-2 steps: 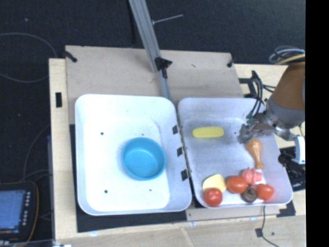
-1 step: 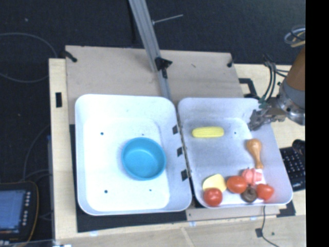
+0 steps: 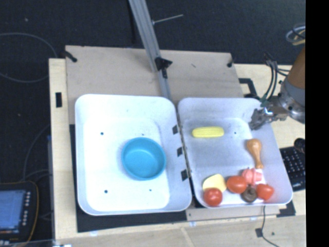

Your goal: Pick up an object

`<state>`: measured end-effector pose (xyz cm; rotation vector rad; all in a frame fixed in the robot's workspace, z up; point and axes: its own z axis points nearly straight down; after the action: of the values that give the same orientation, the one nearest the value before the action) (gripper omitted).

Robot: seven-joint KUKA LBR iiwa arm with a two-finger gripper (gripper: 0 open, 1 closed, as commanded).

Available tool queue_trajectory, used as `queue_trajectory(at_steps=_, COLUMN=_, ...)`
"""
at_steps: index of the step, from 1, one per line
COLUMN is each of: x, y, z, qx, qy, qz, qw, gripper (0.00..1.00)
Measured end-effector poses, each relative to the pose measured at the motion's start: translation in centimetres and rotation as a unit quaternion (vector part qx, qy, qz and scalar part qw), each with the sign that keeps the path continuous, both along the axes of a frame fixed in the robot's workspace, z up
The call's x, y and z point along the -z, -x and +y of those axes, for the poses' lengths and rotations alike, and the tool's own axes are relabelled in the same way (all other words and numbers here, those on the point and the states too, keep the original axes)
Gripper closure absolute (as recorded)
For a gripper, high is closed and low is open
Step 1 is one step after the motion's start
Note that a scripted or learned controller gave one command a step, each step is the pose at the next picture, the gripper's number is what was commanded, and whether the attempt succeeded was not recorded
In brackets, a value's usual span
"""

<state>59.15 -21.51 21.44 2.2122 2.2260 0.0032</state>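
Observation:
My gripper (image 3: 258, 118) hangs over the right bin's far right corner, small and dark at the end of the grey wrist. In the right bin (image 3: 226, 108) a yellow corn cob (image 3: 208, 133) lies near the back. A tan wooden pestle-like piece (image 3: 255, 151) lies below the gripper, by the right wall. Along the front edge sit a yellow wedge (image 3: 214, 181), three red tomato-like pieces (image 3: 237, 184), a pink item (image 3: 252, 175) and a small brown round piece (image 3: 250, 194). The left bin holds a blue bowl (image 3: 143, 158).
The left bin (image 3: 97, 117) lies beside the right one, with clips along their shared wall. A grey metal pole (image 3: 146, 32) slants across the back. A black keyboard (image 3: 294, 166) sits at the right and a small screen (image 3: 15, 210) at the lower left.

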Motion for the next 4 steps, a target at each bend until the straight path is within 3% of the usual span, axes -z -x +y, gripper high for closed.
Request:
queue_trajectory(at_steps=1, x=0.2, y=-0.4, z=5.7, qx=-0.001, qy=-0.0014, qz=0.002, qw=1.0, gripper=1.0)
queue_trajectory(at_steps=4, x=-1.4, y=-5.0, z=21.9, qx=-0.001, qy=-0.0013, qz=0.001, qw=1.0, gripper=1.0)
